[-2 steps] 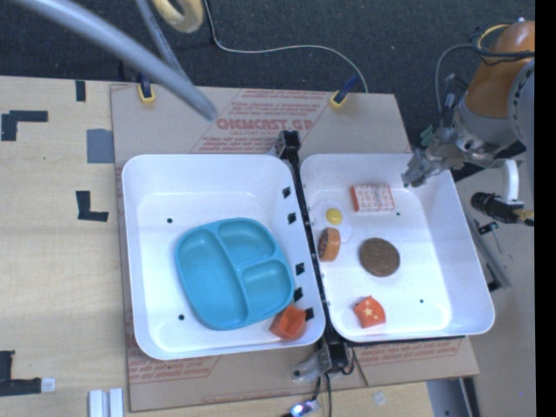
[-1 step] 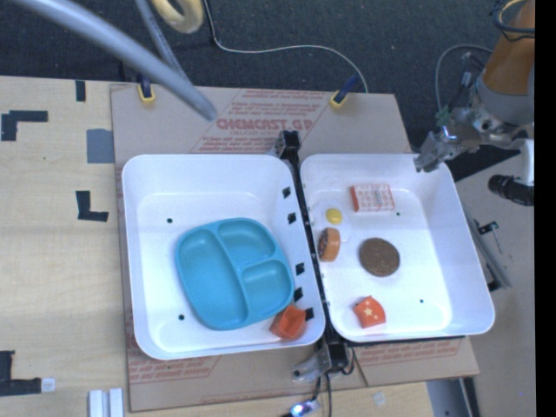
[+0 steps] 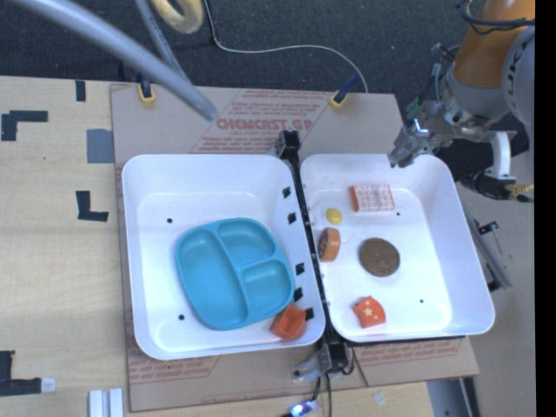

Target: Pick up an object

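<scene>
Hovering claw (image 3: 403,156), over right bin's (image 3: 452,307) rim

On the desk (image 3: 52,259) two bins are sitting side by side, the left bin (image 3: 143,233) holding a divided tray (image 3: 233,272), the right bin (image 3: 456,259) holding a round disc (image 3: 380,256) among small pieces.

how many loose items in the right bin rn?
5: a pink packet at the back, a yellow ball, an orange-brown piece by the divider, a brown disc mid-bin, a red piece at the front.
</scene>
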Available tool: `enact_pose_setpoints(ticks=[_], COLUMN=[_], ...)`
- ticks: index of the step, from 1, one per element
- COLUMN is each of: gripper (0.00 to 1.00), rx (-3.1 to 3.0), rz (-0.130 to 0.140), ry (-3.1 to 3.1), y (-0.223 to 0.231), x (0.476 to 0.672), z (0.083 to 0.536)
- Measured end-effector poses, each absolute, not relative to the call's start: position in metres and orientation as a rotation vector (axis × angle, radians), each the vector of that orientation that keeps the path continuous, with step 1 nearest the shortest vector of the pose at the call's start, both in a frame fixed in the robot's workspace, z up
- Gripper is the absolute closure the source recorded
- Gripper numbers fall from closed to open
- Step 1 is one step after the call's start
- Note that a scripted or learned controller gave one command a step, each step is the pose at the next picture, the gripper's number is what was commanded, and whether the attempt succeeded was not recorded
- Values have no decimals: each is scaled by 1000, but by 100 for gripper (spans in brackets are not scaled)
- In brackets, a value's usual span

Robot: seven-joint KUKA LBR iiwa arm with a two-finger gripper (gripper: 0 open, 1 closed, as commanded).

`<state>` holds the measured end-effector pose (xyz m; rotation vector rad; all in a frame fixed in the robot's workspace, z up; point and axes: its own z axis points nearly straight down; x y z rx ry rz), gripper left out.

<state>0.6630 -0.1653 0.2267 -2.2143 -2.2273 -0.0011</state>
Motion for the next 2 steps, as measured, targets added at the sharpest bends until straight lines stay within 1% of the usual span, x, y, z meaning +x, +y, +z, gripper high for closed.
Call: enact_pose_setpoints(ticks=[1, 2], gripper=[100, 100], rx=[-2215, -2214], rz=[2, -1], ry=[-2225, -2227], y=[-121, -68], x=[659, 663], z=[226, 235])
